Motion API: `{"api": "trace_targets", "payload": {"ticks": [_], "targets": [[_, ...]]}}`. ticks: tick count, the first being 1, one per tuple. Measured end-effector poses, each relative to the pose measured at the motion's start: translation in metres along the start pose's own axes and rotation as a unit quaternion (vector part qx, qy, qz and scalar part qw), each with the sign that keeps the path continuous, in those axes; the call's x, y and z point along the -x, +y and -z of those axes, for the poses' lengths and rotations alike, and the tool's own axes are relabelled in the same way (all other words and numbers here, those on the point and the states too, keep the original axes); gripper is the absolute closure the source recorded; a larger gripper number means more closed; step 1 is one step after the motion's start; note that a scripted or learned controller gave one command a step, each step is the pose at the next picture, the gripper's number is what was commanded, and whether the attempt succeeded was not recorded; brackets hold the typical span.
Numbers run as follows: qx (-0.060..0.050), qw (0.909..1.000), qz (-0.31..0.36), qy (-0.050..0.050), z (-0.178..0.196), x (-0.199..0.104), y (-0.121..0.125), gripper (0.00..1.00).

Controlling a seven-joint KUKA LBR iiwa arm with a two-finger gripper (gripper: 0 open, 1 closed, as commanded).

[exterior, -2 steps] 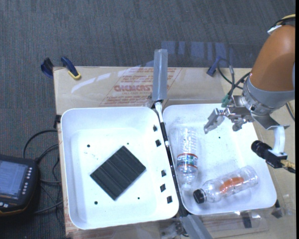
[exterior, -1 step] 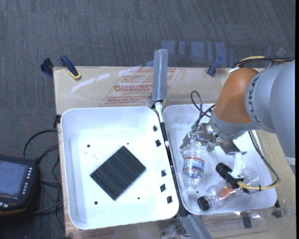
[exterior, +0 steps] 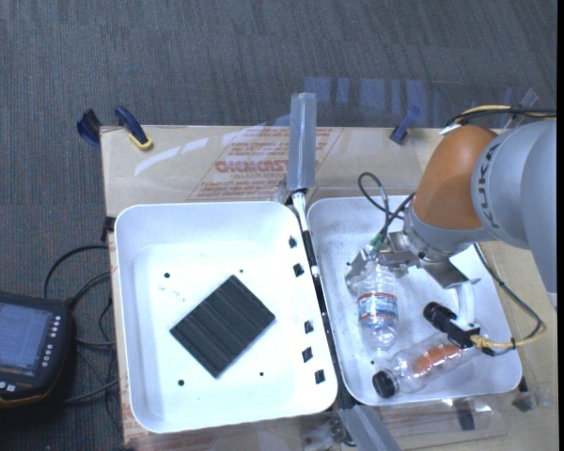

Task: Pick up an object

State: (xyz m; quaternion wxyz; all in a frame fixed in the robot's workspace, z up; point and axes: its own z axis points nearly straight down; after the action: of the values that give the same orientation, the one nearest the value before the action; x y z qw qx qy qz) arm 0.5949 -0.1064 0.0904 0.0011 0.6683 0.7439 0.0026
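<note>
Camera view: we take the right bin (exterior: 508, 369) as landmark. Inside it, the gripper (exterior: 374, 263) sits low at the cap end of an upright-lying clear water bottle (exterior: 378, 310), near the bin's left wall; whether it is released or clenched on anything we cannot tell — the wrist and orange band cover it. A second clear bottle (exterior: 423, 363) with a dark cap lies along the bin's near edge. Left of the bin, a black ribbed pad (exterior: 224, 324) rests in the left bin (exterior: 136, 383). Risk as we judge it: smooth, round plastic may roll or squirt sideways under an off-centre pinch. The contact point itself is hidden.
</note>
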Motion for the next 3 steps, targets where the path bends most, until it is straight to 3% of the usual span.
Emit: {"api": "trace_targets", "payload": {"ticks": [1,2,3], "targets": [[-0.001,0.9987,0.052,0.001,0.0,-0.004,-0.051,0.0],[-0.003,0.9993,0.038,0.001,-0.002,-0.014,-0.112,0.0],[-0.004,0.9994,0.035,0.002,0.006,-0.013,-0.112,1.0]]}}
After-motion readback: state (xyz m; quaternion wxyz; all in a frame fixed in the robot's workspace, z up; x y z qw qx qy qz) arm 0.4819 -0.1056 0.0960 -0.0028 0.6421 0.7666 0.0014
